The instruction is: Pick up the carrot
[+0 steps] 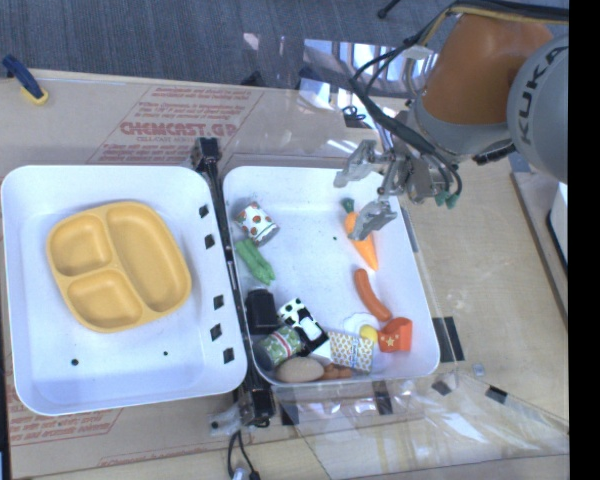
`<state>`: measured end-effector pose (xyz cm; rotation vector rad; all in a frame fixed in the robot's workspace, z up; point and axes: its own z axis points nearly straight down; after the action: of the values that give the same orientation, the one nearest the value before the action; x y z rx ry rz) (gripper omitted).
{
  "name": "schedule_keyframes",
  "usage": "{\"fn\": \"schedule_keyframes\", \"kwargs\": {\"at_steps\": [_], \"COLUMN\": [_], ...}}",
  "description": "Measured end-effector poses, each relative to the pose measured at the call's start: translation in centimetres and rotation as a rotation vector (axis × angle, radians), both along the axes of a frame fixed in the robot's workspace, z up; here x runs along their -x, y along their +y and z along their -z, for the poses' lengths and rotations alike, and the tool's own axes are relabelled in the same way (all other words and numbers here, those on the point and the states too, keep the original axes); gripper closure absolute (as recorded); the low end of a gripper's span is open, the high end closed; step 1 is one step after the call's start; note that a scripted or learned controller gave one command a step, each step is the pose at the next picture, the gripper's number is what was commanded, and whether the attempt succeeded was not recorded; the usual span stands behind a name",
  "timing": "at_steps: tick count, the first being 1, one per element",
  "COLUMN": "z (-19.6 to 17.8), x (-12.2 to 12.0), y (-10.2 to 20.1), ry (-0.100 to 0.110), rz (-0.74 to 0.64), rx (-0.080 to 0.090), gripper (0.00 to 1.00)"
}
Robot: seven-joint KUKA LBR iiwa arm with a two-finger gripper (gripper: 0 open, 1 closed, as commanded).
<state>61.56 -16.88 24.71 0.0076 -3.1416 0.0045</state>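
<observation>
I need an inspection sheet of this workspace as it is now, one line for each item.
Surface: two white bins; right bin holds the items, left bin holds a yellow divided plate.
Job's things: carrot near the right bin's right wall, under the gripper.
Clutter: green pod, small can, sausage, toy pile at the front.
Grippers: gripper over the carrot's top end, jaws spread.
Cables: black cables by the wrist.
Surroundings: cardboard sheet, blue clamp.

One fixed camera looked down at a slant from above the worktop [500, 268], near enough that both white bins spanned most of its width: left bin [20, 268], right bin [310, 183]. The arm [500, 63] entered at the worktop's right edge.
</observation>
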Motion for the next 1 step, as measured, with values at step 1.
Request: {"fn": "schedule_keyframes", "kwargs": {"at_steps": [1], "z": [9.25], "x": [-3.92], "y": [-3.37], "ry": [0.007], "rz": [0.025], "rx": [-0.004], "gripper": [0.00]}}
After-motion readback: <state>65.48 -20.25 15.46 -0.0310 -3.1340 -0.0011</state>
